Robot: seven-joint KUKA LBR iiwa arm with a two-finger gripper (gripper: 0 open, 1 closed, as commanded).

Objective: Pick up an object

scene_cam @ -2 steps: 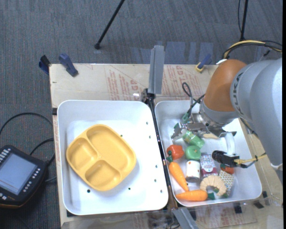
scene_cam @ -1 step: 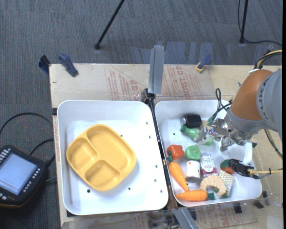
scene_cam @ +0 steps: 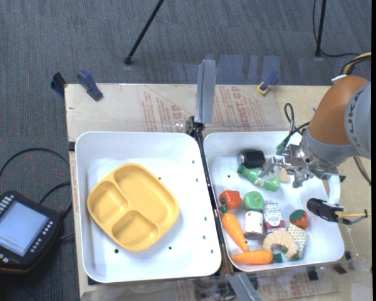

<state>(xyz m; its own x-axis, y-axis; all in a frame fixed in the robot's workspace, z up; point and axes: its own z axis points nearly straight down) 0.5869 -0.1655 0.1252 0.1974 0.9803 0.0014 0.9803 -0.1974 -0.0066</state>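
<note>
Left bin (scene_cam: 88,168): yellow tray (scene_cam: 133,205) alone. Right bin (scene_cam: 335,246): toy food crowded tight, green piece (scene_cam: 260,179) just beside the jaws (scene_cam: 287,168). Jaw state: cannot tell. Risk: closing between neighbours, nudging pieces aside, lifting nothing.

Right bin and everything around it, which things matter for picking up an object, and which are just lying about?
Job: gripper; toys in the right bin, such as green bottle, carrots, strawberry.
Lying about: yellow tray, left bin, pendant, clamps.
</note>
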